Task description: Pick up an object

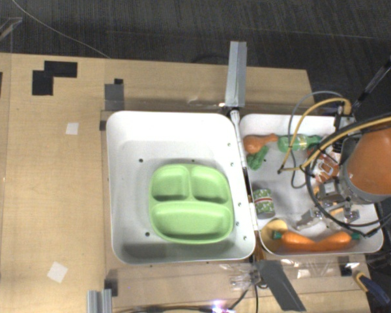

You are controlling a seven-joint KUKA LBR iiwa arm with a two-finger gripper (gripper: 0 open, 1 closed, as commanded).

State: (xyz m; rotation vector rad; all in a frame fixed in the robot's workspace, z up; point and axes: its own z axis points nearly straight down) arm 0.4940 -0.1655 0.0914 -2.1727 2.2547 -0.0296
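Observation:
My gripper [311, 219] hangs low over the near part of the right bin [283, 188], just above a long orange carrot [313, 241] that lies along the bin's front wall. A yellow piece [274, 226] sits at the carrot's left end. To the gripper's left stands a small green and white can [264, 203]. At the bin's far side lie an orange drumstick-shaped toy [257, 142], a green piece [257, 158] and a clear green bottle [294, 142]. Cables and the arm's orange band [376, 162] hide the bin's right part.
The left bin [127, 175] bears a light green divided plate [191, 202] at its middle. A metal post [236, 77] stands behind the wall between the bins. Loose cables loop over the right bin's far right.

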